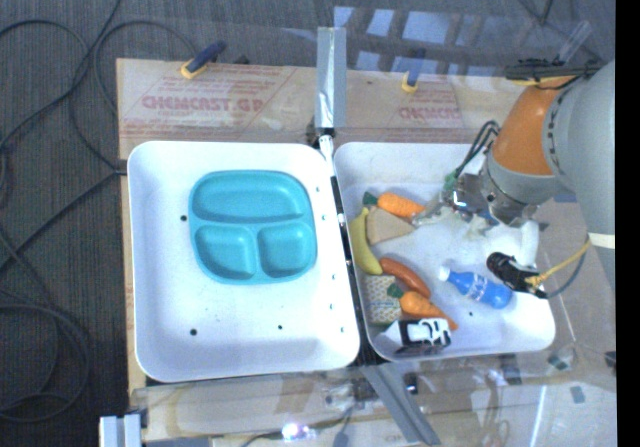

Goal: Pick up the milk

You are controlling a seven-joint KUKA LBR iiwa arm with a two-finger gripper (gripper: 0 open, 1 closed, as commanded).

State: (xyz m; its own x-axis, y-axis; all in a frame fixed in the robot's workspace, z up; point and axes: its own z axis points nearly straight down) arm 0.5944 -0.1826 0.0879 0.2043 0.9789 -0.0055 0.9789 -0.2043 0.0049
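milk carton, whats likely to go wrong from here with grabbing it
1. The milk lies at the near wall of the right bin, hard against a carrot and waffle; the tool could catch those instead.
2. The bottle lies between tool and milk and might be knocked.

Arm (590, 125) at right edge of frame: smooth grey rounded housing w/ broad orange band (528, 140) above the wrist. Below the band, grey wrist section w/ black cables looping beside it. Small metallic gripper (452, 201) at tip.
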